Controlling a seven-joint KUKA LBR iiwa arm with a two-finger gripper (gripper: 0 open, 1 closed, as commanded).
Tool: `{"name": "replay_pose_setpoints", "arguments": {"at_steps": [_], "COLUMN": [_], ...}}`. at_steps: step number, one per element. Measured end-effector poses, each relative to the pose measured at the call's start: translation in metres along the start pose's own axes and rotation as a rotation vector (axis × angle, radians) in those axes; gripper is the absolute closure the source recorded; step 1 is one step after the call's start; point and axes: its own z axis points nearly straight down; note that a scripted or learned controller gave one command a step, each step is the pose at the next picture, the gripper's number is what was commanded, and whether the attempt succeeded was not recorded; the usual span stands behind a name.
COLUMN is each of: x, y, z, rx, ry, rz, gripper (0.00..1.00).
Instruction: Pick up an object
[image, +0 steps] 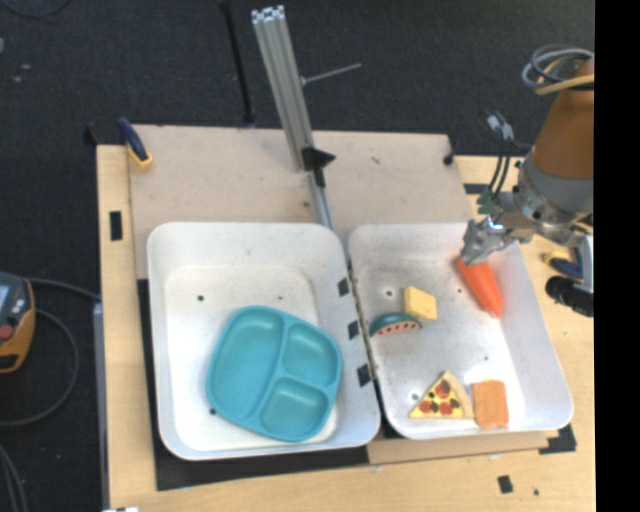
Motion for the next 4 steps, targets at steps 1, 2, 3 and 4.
{"name": "replay_pose_setpoints", "arguments": {"at_steps": [1,2,3,4], "x": [0.054,0.111,0.16,0.221], "y": [0.001,-0.007,-0.004,-0.006], "z": [0.01,0.002,-0.008,-0.011], "rx": [0.0,0.0,-0.002,0.0], "ry": [0.0,0.001,0.001,0.002], "rz": [0.0,-0.001,-0.001,-0.002], "gripper": [1.0,1.0,1.0,1.0]}}
